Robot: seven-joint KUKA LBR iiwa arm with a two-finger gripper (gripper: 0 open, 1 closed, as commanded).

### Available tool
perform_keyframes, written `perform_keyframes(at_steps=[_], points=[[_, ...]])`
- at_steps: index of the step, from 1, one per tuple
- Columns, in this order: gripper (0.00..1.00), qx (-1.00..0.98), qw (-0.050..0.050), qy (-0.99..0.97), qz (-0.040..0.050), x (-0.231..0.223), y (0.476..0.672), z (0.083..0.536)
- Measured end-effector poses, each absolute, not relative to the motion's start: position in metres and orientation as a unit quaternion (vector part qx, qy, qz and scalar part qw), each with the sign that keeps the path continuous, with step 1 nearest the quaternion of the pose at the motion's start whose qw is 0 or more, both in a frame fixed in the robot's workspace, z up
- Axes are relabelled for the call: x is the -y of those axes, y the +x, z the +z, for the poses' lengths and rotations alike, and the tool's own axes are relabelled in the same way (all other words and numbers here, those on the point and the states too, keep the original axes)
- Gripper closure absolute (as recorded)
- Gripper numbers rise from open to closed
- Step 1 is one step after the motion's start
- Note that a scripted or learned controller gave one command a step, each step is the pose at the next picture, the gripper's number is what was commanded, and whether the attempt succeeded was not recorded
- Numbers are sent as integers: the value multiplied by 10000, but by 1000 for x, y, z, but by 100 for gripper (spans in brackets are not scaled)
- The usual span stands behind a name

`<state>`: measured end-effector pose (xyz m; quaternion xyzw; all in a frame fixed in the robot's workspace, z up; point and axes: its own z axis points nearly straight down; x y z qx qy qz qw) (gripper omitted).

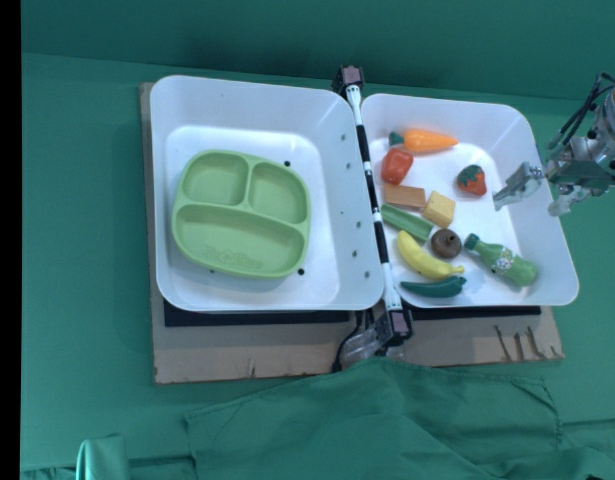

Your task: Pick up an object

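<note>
Occupying the left bin [187, 103], in the left half of the frame, a green divided plate [241, 213] is lying flat with its three compartments facing up; it is sitting well apart from the arm and is taking no part in the pick. A black-and-white hinge strip [372, 193] is running down the centre between the two bins.

Moving right, the right bin [507, 128] is holding the candidates, all lying loose on its floor: an orange carrot [427, 140] at the top, a red pepper [396, 165] below it, a tan block [405, 197] and a yellow cube [439, 209] just beside each other, then a cucumber [407, 222], a brown ball [446, 242], a banana [425, 258] and a dark green chilli [434, 288] crowding together toward the lower edge. A green bottle [502, 261] is lying on its side at lower right. A strawberry [472, 180] is sitting alone, near the gripper.

At the right edge, the gripper [544, 190] is hovering over the bin's right rim with its fingers spread and nothing between them. In my judgement the strawberry is offering the clearest target; the packed lower cluster is leaving little room for fingers.
</note>
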<state>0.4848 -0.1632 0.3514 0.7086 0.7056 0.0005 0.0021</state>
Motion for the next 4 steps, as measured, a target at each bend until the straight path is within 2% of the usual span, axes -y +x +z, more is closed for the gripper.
perform_keyframes(at_steps=[1,3,4], points=[[0,-7055,44,7087,12,188,508,362],[0,-7068,43,7074,7,187,629,332],[0,-7068,-3,7074,-10,161,639,274]])
